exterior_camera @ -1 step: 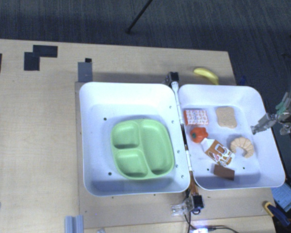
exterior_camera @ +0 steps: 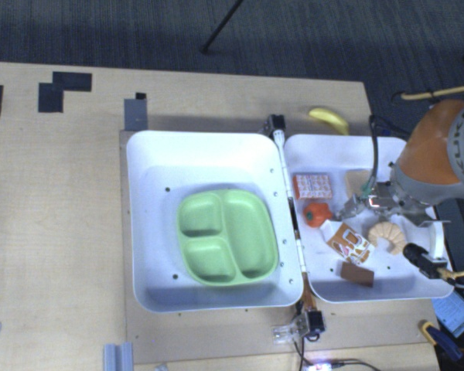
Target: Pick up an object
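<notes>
Claw (exterior_camera: 365, 201) down low in the right bin (exterior_camera: 325, 151), arm (exterior_camera: 437, 157) reaching in from the right!

From above: whether the claw is open or closed, I cannot tell. It hangs over the bin floor among the objects — a red tomato (exterior_camera: 317, 212) just left, a patterned box (exterior_camera: 312, 185) above that, an orange-and-white packet (exterior_camera: 349, 243), a tan pastry (exterior_camera: 388, 235), a brown block (exterior_camera: 356, 274). A green divided tray (exterior_camera: 226, 236) sits in the left bin (exterior_camera: 151, 207). A banana (exterior_camera: 329, 119) lies on the desk (exterior_camera: 54, 230).

Green tray (exterior_camera: 228, 238) (white bins (exterior_camera: 151, 207))
</notes>
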You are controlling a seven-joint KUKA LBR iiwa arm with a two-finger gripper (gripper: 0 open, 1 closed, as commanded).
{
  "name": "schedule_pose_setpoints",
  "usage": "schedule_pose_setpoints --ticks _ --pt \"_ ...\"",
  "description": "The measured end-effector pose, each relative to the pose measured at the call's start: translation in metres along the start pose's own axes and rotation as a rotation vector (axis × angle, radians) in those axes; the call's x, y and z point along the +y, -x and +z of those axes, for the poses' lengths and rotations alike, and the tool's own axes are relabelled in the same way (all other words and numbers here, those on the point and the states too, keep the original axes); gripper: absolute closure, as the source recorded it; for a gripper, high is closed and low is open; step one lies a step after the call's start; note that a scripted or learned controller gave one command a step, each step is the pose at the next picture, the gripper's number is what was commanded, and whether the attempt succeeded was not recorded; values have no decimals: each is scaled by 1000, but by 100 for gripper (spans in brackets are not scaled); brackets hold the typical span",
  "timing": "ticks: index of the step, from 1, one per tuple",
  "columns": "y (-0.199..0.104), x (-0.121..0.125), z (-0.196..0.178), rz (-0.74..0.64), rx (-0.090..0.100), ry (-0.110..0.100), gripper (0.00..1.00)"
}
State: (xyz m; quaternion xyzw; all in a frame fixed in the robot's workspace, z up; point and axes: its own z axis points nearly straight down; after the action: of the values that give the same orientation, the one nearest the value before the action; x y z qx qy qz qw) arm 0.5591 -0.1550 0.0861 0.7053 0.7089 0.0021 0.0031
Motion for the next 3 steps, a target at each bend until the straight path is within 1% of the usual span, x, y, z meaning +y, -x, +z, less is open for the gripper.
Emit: schedule_pose_setpoints --ticks 1,2,3 --pt "0 2 -12 0 -1 5 100" --pt "0 2 -11 0 -1 4 0" --pt "-50 -20 -3 12 -16 10 0"
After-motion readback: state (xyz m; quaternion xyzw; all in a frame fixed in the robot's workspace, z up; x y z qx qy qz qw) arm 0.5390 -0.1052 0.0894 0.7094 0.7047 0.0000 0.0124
